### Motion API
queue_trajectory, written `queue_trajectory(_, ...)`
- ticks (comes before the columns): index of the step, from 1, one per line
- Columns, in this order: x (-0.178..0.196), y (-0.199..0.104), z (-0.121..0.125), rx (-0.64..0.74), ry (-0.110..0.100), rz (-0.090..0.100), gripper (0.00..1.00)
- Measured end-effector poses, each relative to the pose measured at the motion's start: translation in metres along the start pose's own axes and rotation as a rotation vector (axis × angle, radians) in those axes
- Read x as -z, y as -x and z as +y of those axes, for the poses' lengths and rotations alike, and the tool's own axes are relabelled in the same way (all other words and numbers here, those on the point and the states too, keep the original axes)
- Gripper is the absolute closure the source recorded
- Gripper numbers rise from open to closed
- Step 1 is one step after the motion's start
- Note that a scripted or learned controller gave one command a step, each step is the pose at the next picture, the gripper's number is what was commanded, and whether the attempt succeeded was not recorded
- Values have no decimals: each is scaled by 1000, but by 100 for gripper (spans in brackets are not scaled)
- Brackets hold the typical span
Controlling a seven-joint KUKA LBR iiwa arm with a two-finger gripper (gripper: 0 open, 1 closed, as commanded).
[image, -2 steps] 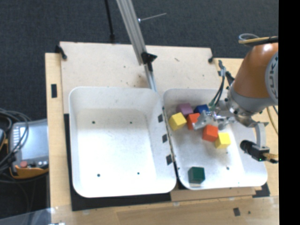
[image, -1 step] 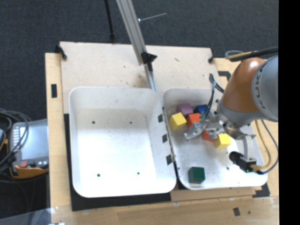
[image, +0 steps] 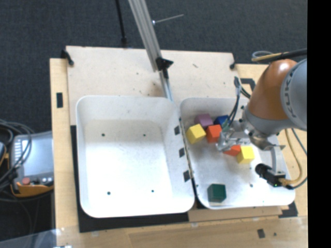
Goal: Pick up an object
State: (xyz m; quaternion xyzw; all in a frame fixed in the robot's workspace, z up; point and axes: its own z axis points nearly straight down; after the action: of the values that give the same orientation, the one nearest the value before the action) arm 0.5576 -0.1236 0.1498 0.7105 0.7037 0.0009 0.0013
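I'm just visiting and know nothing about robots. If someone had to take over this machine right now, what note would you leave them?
Gripper: down inside the right bin, among the blocks; from this view I cannot tell whether it is open or shut, and nothing is visibly gripped.
Blocks in the right bin: yellow block, purple block, blue block and orange block clustered at the far side; a second yellow block beside a red-orange block under the wrist; green block alone at the near edge.
Left bin: beside it.
Done: arm has reached the cluster.
Left: grip one block and lift it.

Coloured blocks lie clustered in the right bin.
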Motion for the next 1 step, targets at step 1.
queue_trajectory(1, 53, 0, -3, 8, 4, -1, 100)
